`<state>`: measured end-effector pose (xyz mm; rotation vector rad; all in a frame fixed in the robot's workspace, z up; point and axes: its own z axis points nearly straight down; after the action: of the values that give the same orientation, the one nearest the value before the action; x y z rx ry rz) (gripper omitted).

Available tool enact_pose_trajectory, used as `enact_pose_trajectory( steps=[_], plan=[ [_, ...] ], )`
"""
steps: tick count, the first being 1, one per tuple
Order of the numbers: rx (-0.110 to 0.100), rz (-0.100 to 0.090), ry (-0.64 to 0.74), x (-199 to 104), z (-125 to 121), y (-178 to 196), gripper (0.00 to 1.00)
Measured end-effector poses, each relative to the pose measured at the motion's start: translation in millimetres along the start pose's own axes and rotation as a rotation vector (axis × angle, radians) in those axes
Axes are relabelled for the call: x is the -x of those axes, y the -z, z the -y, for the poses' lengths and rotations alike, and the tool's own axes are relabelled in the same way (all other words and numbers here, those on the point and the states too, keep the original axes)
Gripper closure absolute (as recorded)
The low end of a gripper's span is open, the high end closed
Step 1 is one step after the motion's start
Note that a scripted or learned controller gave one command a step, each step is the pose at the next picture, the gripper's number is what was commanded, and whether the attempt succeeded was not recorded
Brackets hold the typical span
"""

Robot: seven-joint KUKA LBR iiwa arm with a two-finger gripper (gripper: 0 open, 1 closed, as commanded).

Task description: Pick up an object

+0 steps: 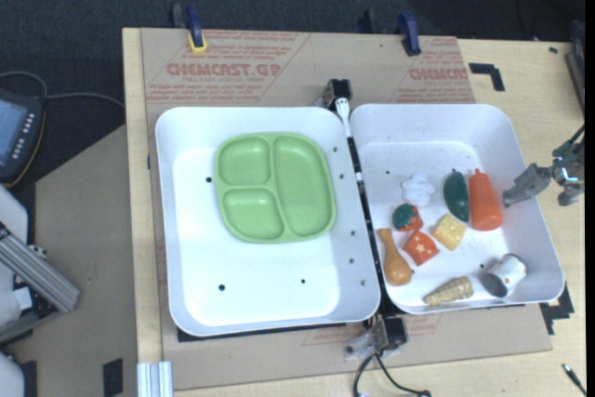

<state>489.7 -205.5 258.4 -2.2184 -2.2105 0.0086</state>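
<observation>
The right bin [521, 137] holds several small objects. An orange bottle [484, 200] lies beside a dark green piece [456, 194], with a white crumpled item [419, 191] to their left. Below them are a yellow block [450, 231], a red piece [421, 246], a green-and-red round toy [405, 218] and an orange gourd shape [395, 258]. A tan cone-shaped piece [449, 292] and a white cup [506, 273] lie near the front wall. My gripper [532, 183] comes in at the right rim of this bin, just right of the orange bottle, with nothing seen in it.
The left bin [186, 274] bears a light green divided plate [275, 186]. A black divider strip [354, 191] runs between the bins. Blue clamps [407, 33] hold the cardboard-covered bench at the back edge.
</observation>
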Motion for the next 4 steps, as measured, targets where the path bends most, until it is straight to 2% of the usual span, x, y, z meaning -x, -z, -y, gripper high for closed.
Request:
enact_pose_trajectory(
  steps=[1,3,4],
  plan=[
    [0.011,0.003,0.004,0,-2,5,0.0],
    [0.004,0.0,0.003,-4,15,-99,0.0],
    [0.005,0.0,0.004,-15,13,-149,0.0]
  ],
)
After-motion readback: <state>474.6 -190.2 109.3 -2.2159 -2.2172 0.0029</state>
